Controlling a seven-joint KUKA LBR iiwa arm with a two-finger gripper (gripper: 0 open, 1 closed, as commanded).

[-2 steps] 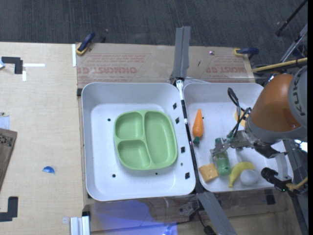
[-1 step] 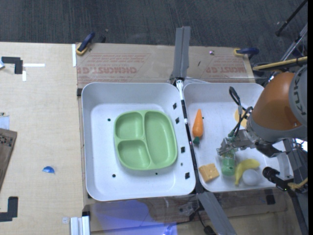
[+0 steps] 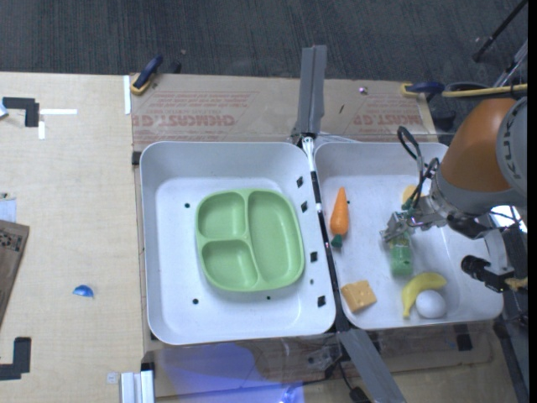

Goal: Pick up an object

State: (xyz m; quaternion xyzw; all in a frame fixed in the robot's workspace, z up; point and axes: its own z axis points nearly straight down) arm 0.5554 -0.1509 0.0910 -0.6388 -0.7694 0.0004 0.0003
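Note:
The right bin [image 3: 369, 162] holds an orange carrot [image 3: 339, 211] near its left wall, a green object [image 3: 402, 258] in the middle, a yellow banana [image 3: 417, 288], a white egg-like ball [image 3: 431, 305] and a tan cracker-like block [image 3: 359, 295] at the front. My gripper [image 3: 398, 232] hangs low over the middle of this bin, just above the green object's far end. A small yellow item [image 3: 409, 195] peeks out behind the wrist. Nothing is seen lifted between the fingers.
The left bin [image 3: 168, 225] holds a green three-compartment plate [image 3: 249, 240]. A grey post [image 3: 312, 91] stands behind the seam between the bins. The arm's orange band [image 3: 474, 145] covers the right bin's far right corner. Cardboard [image 3: 218, 107] lies behind the bins.

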